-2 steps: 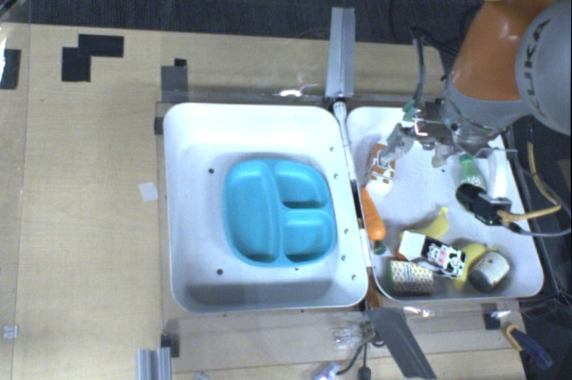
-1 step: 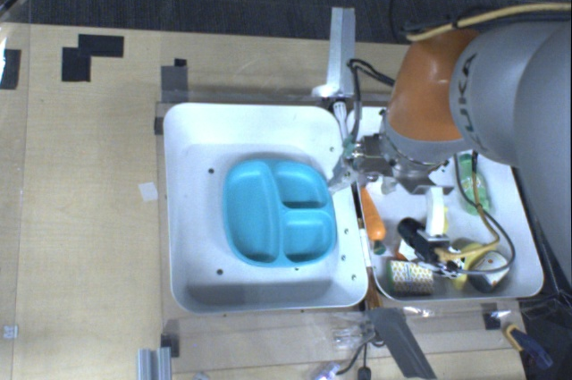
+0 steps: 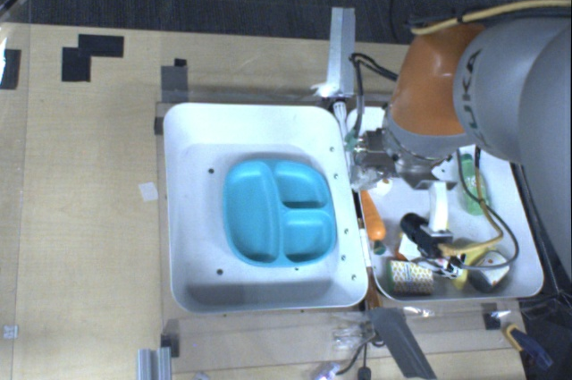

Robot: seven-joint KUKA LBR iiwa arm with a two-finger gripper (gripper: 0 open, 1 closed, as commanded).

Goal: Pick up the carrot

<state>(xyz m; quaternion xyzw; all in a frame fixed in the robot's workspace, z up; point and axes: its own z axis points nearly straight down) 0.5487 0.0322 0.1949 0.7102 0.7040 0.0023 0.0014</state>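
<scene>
Over the right bin (image 3: pixel 529 282), the grey arm (image 3: pixel 514 83) is the largest thing you see. It reaches in from the right, and its orange band sits above the bin's upper half, so the wrist hangs low over the bin's left side. The left bin (image 3: pixel 192 266) holds a blue divided plate (image 3: pixel 279 210), centred and well apart from the job, so you can treat it as out of play.

The gripper (image 3: pixel 398 177) sits under the wrist, near the wall the two bins share. The arm's bulk hides its tip, so you cannot tell whether the claw is wide or narrow.

The carrot (image 3: pixel 374 220) lies just below it in the view, lengthwise against the right bin's left wall. Nothing shows it in the claw. That wall likely crowds one side of any grasp, so the approach probably needs care. A green item (image 3: pixel 471 183) and a speckled block (image 3: pixel 410 277) lie further off in the same bin.
</scene>
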